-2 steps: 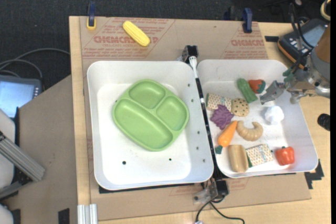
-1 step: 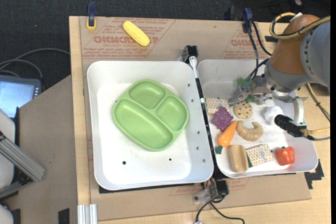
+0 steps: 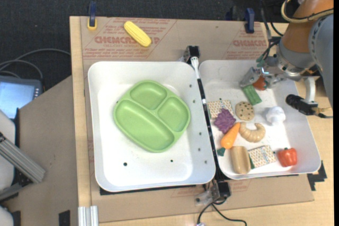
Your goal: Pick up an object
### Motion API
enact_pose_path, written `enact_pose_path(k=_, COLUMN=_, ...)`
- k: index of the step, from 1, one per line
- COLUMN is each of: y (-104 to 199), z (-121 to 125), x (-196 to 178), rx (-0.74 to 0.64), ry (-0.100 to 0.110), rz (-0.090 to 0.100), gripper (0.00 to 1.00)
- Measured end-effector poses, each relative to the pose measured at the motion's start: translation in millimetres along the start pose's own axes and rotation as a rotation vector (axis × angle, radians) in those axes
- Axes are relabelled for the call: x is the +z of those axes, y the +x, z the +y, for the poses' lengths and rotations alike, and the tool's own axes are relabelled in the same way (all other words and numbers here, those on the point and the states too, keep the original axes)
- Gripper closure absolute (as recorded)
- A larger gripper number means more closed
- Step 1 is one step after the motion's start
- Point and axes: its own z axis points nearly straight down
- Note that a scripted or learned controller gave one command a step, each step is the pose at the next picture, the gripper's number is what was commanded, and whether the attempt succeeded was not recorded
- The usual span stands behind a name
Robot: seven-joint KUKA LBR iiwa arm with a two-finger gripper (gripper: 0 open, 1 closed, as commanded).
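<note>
End effector [image 3: 258, 78] hung low over far part of right white bin [image 3: 310, 137], orange-banded grey arm [image 3: 304, 34] behind it. Finger opening could not be judged; nothing clearly seen in grasp. Small green block [image 3: 252, 95] lay just beside end effector. Round speckled cookie [image 3: 244, 110], purple grape bunch [image 3: 224, 119], orange carrot [image 3: 230, 136], red pepper [image 3: 287, 156] lay nearer in same bin.
</note>
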Motion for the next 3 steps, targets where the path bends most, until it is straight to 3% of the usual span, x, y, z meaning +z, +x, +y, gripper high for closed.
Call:
enact_pose_path(k=1, y=1.3, z=-1.1, x=-11.3, rx=-0.001, ry=0.001, rz=0.000, gripper=1.00)
enact_pose_path(k=2, y=13.1, z=-58.1, x=-62.7, rx=0.004, ry=0.011, rz=0.005, gripper=1.00)
enact_pose_path(k=3, y=71.7, z=-99.7, x=-82.3, rx=-0.002, ry=0.010, rz=0.007, gripper=1.00)
